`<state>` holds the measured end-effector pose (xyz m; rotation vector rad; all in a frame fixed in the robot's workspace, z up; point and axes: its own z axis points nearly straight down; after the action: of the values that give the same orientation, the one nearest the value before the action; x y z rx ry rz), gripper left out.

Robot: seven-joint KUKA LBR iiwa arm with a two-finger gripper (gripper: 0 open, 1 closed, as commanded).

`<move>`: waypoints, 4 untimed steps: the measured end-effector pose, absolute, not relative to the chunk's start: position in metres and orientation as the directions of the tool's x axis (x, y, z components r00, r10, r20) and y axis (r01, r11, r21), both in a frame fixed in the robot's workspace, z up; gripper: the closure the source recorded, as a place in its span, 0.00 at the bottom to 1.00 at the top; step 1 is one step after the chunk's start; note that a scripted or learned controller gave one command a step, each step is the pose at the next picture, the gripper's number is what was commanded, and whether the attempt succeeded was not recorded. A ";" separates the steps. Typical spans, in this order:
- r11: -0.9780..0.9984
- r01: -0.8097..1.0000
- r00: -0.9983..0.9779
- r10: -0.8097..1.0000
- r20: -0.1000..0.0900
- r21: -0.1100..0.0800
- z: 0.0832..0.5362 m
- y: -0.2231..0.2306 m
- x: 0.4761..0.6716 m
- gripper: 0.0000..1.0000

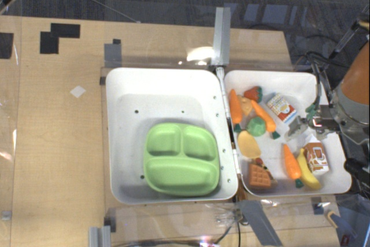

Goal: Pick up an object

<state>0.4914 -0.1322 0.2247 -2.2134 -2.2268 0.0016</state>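
Gripper (300, 124) sits low over the right bin (300, 79), reaching in from the right rim. Can't tell the state of its grasping end, too small and blurred against the white floor.

No item is between them. Nearest candidates:
- White carton (280, 107), just up-left of the gripper, lying at a diagonal.
- Brown carton (316, 158), just below-right, long axis roughly up-down in view.
- Carrot (291, 161), below-left, long axis near vertical, beside the banana (308, 173).

Green ball (256, 126) and yellow piece (250, 144) lie further left, across a small bare patch of floor.

Right wall is close behind the wrist, so little room that side; open floor is toward bin centre. Left bin (127, 95) holds a green tray (182, 158), well apart.

Judgement: a short shift toward either carton is the likely next move.
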 end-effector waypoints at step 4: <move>-0.038 0.999 0.038 0.999 0.001 0.000 0.149 -0.092 0.614 1.00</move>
<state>0.6145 -0.0917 0.1486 -2.2628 -2.1787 -0.0011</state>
